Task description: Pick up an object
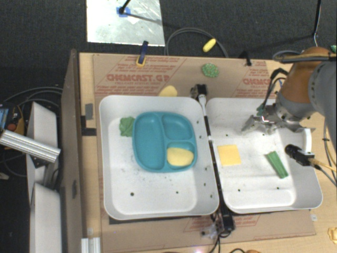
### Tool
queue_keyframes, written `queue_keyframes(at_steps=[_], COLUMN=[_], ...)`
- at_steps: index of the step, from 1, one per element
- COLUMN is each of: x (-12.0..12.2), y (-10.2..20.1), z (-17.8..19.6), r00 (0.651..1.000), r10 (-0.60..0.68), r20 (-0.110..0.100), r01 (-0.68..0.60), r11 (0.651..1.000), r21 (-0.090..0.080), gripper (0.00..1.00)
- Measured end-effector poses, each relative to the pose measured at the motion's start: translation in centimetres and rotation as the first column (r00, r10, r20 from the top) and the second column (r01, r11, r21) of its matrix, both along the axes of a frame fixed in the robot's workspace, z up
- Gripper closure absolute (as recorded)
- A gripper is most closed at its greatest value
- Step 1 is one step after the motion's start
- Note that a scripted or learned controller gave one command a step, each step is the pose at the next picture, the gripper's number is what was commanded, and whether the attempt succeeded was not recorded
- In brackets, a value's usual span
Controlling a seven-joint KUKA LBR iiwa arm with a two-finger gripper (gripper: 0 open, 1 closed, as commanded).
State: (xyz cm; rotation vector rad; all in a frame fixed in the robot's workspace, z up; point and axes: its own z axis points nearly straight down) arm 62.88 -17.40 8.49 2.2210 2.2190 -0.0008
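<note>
My gripper (pixel 257 125) hangs over the back part of the right bin (pixel 300 196), its fingers spread open with nothing between them. A flat yellow square (pixel 229 155) lies in that bin, to the front left of the gripper. A green stick (pixel 276 164) lies to the gripper's front right. In the left bin (pixel 121 194) sits a teal divided plate (pixel 155 141) with a yellow lump (pixel 180 156) in its front right compartment. A small green leafy piece (pixel 127 126) lies against the plate's left edge.
Behind the bins, on the cardboard, lie a yellow piece (pixel 168 91) and a green round thing (pixel 210 70). A yellow object (pixel 209 45) lies on the dark floor beyond. A dark rail (pixel 209 141) runs between the two bins.
</note>
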Motion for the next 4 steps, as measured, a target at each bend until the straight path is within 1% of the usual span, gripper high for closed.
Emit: queue_keyframes(at_steps=[1,2,3,4], x=[-6.5,-10.1,-9.8,-7.9], y=[-3.4,-2.3,-2.4,8.5], z=[4.6,-0.3,1.0,7.6], r00=[1.000,1.000,1.000,1.000], r10=[-0.003,0.001,0.001,0.017], r20=[-0.001,-0.004,0.004,0.008], r01=[0.003,-0.001,-0.001,-0.017], r11=[1.000,1.000,1.000,1.000], r21=[0.000,0.003,0.001,0.006], gripper=[0.00,0.00,1.00,1.00])
